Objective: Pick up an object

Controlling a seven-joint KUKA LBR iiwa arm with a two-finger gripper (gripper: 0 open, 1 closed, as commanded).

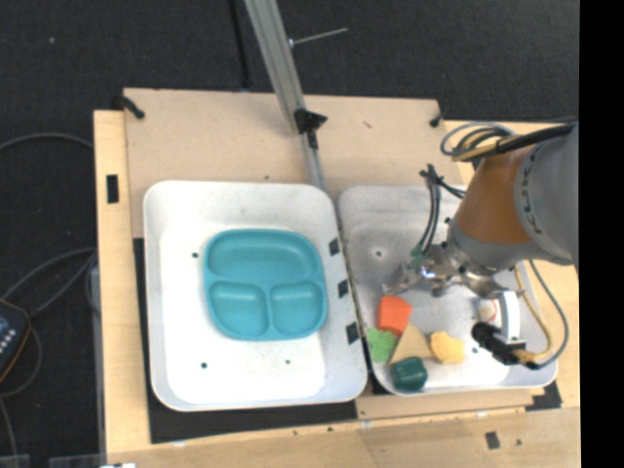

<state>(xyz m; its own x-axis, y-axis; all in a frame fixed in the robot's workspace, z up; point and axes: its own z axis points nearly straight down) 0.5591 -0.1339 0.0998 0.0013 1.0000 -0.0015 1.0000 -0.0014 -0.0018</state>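
Several small objects lie at the near side of the right bin point(375, 224): an orange block point(394, 313), a light green piece point(379, 343), a tan wedge point(413, 342), a yellow lump point(448, 346) and a dark green piece point(409, 372). My gripper point(426, 273) hangs low over the middle of this bin, just behind and to the right of the orange block. The grey arm with its orange band point(492, 208) reaches in from the right and hides the bin's right part.
The left bin point(175, 222) holds a teal divided plate point(263, 283). A metal pole point(278, 52) slants up from between the two bins at the back. The bins share a narrow divider point(341, 261).
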